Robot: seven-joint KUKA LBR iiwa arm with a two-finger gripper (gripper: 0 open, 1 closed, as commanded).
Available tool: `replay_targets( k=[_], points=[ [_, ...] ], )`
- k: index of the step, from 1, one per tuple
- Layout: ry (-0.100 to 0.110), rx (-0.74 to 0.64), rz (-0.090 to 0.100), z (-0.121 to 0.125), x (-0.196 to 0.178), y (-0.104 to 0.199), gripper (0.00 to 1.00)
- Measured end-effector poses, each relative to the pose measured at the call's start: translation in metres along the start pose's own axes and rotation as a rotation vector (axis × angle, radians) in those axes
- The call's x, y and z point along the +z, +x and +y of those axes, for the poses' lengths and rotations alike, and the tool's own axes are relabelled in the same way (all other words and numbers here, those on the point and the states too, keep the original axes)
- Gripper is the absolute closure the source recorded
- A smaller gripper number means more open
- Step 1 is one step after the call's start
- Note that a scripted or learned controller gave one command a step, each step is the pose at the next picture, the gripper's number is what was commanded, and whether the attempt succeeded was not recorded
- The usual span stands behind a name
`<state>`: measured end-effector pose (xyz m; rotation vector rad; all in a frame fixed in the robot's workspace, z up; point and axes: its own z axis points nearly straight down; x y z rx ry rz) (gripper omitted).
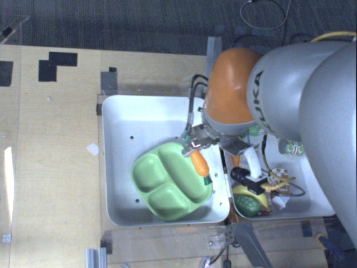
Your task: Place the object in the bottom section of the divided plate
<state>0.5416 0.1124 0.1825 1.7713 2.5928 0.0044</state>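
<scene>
My end effector (192,145), grip state indiscernible, sits at the divided plate's (167,183) right rim, a carrot (199,163) just beneath.

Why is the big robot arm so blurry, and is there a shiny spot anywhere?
In the camera view, the arm sits close to the lens, so it looks soft and huge; the plate and carrot look sharper. A bright strip of glare lies on the bench at the left edge. The left bin is evenly lit, with soft shadows.
</scene>
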Motion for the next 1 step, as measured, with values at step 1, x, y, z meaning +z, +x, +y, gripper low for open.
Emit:
replay_targets(
  k=[1],
  points=[
    [0.000, 0.001, 0.000, 0.0000, 0.0000, -0.0004, 0.00]
  ],
)
